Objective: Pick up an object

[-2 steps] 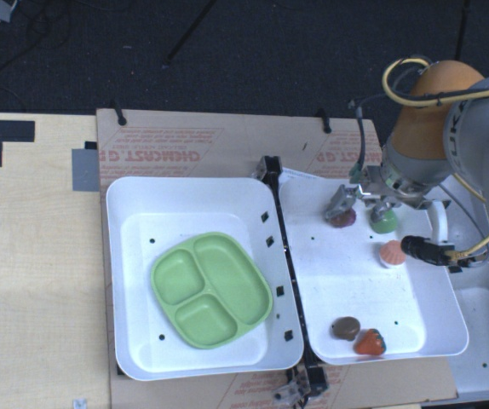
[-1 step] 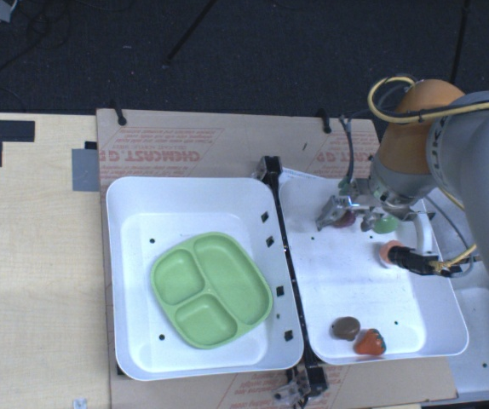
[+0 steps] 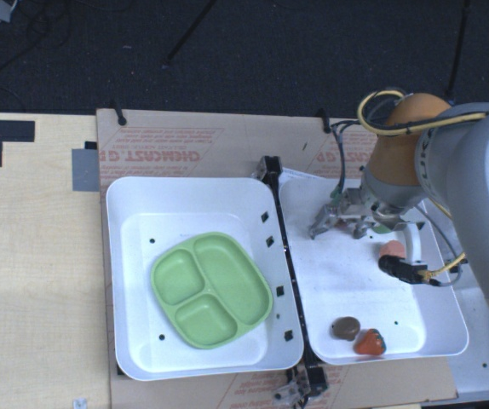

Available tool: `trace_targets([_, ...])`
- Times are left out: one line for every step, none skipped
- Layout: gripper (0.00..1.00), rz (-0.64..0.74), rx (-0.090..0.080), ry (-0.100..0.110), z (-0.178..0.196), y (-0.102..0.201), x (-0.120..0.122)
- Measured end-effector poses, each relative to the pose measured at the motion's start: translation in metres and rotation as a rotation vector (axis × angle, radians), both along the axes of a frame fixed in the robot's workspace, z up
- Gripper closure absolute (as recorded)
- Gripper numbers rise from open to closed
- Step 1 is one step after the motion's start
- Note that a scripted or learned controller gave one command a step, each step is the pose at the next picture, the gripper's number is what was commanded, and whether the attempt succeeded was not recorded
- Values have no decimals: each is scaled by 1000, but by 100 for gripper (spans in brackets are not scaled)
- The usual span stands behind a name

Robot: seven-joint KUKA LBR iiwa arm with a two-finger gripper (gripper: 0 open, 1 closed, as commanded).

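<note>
My gripper (image 3: 340,227) hangs over the upper part of the right bin (image 3: 325,271), open, its two grey fingers spread with only bare bin floor between them. A small pink-orange object (image 3: 391,250) lies just right of the gripper, partly hidden by the wrist. Near the bin's front edge, well below the gripper, a brown round object (image 3: 345,328) lies next to a red-orange object (image 3: 370,342).
A green divided plate (image 3: 211,290) lies in the left bin (image 3: 134,228). A black hinge strip (image 3: 284,254) runs between the two bins. A black cable piece (image 3: 406,269) hangs from the wrist over the right bin's right side.
</note>
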State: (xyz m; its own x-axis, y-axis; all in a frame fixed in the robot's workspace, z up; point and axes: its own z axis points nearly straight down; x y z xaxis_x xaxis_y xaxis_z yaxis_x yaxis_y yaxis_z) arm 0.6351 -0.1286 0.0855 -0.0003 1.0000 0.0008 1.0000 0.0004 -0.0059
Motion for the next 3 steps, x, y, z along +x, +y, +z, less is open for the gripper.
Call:
trace_targets([100, -1, -1, -3, 12, -1, 1])
trace_targets([100, 1, -1, -8, 60, 6, 6])
trace_targets([100, -1, -2, -8, 106, -1, 3])
